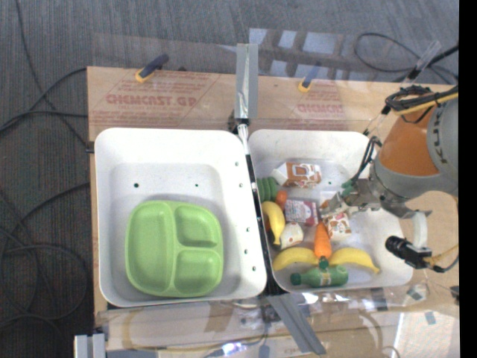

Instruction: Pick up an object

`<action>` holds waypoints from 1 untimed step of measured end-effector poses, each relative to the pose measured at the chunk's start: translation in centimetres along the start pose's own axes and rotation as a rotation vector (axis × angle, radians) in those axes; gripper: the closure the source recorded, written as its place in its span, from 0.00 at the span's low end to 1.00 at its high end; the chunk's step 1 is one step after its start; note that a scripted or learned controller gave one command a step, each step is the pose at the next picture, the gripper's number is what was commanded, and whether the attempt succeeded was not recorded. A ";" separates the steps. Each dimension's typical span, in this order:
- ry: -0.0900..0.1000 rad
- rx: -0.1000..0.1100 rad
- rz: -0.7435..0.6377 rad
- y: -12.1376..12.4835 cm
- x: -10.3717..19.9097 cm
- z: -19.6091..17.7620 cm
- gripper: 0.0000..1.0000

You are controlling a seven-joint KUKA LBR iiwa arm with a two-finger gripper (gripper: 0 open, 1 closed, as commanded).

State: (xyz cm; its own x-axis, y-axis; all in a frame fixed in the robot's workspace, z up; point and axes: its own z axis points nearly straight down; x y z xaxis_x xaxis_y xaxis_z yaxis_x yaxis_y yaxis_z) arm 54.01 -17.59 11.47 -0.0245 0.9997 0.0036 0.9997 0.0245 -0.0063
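The claw [344,198] hovers low in the right white bin [328,142], above a small red-and-white packet [337,224] beside an orange plastic carrot [322,241]; whether it's gripping anything, I can't tell.

Fixed overhead slant onto both bins [104,222]

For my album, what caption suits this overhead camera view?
Robot arm's gripper hovers over a right bin of toy food; a green plate sits in the left bin.
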 end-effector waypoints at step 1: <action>-0.005 0.000 0.095 1.2 7.2 -9.9 1.00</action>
